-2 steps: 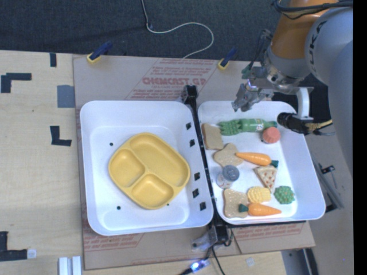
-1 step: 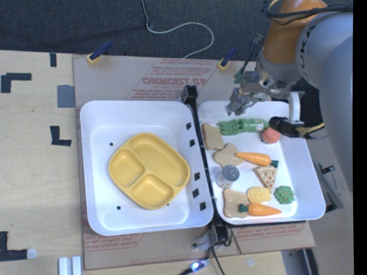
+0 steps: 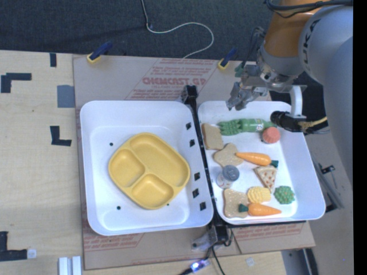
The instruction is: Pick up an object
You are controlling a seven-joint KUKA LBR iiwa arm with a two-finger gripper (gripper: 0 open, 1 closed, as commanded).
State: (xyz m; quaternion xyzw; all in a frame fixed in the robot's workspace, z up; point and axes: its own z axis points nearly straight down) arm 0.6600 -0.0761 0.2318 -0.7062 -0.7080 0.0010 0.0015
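The table (image 3: 34, 171) carries a cardboard sheet (image 3: 166, 82), and on it two white bins sit side by side, touching along their inner edges. The arm (image 3: 309, 27) comes in over the table's far right corner, its orange band high above the wrist.

The left bin (image 3: 94, 119) holds a yellow tray (image 3: 149, 169) with three compartments, lying near the bin's middle, its long axis running from the far left corner toward the near right.

The right bin (image 3: 301, 165) holds a scatter of toy food. A green cucumber (image 3: 245, 125) lies along the far edge, its long axis running left to right across the bin, tilted a little. Just beside its right end is a red tomato (image 3: 271, 134). A bread slice (image 3: 212, 136) lies at the far left corner, touching the cucumber's left end. Below it is a tan biscuit (image 3: 228, 154), and a carrot (image 3: 255, 158) lies beside that, its long axis left to right with the green top toward the right edge. A grey disc (image 3: 230, 173) sits near the left edge. Along the near edge lie a second carrot (image 3: 264, 209), a corn cob (image 3: 258, 195) and a broccoli (image 3: 284, 194).

The jaws (image 3: 237, 101) hang over the right bin's far edge, near its left corner, above the cucumber and apart from it. They hold nothing; whether they stand wide or narrow I cannot tell.
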